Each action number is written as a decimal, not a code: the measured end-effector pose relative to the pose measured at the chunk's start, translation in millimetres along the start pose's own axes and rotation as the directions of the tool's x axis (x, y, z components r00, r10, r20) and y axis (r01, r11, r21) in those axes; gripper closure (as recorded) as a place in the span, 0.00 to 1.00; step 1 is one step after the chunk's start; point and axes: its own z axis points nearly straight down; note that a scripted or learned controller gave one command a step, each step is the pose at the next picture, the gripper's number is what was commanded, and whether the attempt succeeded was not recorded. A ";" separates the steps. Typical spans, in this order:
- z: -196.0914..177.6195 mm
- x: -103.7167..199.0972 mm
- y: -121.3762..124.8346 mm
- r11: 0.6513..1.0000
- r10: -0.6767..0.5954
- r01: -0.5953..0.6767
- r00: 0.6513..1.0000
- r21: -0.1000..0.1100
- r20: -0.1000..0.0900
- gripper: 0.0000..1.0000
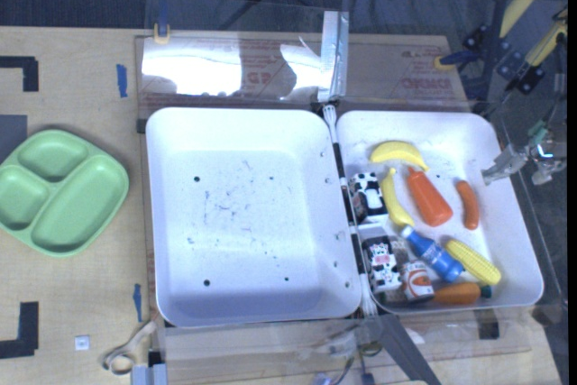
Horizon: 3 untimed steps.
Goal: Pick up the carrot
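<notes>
The carrot (456, 293), slim and orange with a dark green end, lies along the front wall of the right bin (514, 221). It sits just below the corn cob (472, 260) and next to a small round white and orange toy (416, 281). My gripper (520, 160) hangs at the right bin's far right rim, well behind the carrot and apart from every item. It is small and partly cut off there.
The right bin also holds two bananas (399, 154), a fat orange tapered piece (429, 198), a red sausage (468, 204), a blue bottle (432, 252) and cow-patterned blocks (368, 194). The left bin (243, 212) adjoins it. A green divided plate (59, 191) lies far left.
</notes>
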 end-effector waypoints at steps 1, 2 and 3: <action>101.7 50.3 19.4 1.000 0.016 -0.016 1.000 0.000 0.001 0.00; 144.4 106.2 35.3 0.996 -0.089 0.089 0.996 -0.017 0.008 0.00; 136.1 107.3 35.3 0.996 -0.089 0.089 0.996 -0.018 0.006 1.00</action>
